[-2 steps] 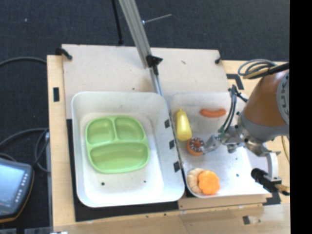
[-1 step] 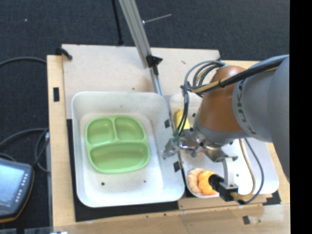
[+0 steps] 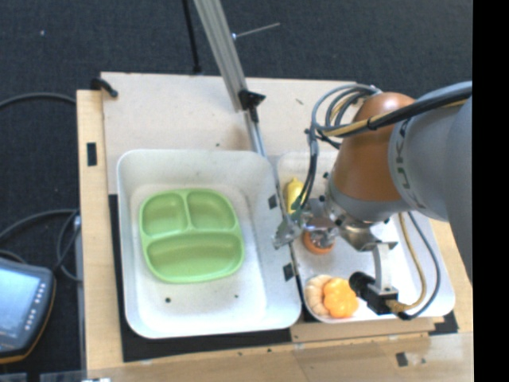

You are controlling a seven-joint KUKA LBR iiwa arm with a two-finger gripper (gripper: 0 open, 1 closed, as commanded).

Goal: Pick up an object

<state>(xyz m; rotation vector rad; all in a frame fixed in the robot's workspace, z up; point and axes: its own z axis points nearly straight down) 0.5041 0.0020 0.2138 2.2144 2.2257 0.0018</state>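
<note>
The arm reaches over the right bin (image 3: 441,293), and its gripper (image 3: 316,233) hangs low near that bin's left wall. Directly under the gripper lies a small round orange object (image 3: 320,246), partly covered by it. A yellow object (image 3: 293,191) lies just behind and left of the gripper, against the bin's left wall. At the bin's front left sits a bright orange fruit-like object (image 3: 340,298) leaning on a pale ribbed one (image 3: 316,291). The arm's bulk hides much of this bin's floor.
The left bin (image 3: 143,309) holds a green divided plate (image 3: 191,235) lying flat in its middle. A slanted metal pole (image 3: 227,50) rises behind the bins. The wall between the two bins runs just left of the gripper.
</note>
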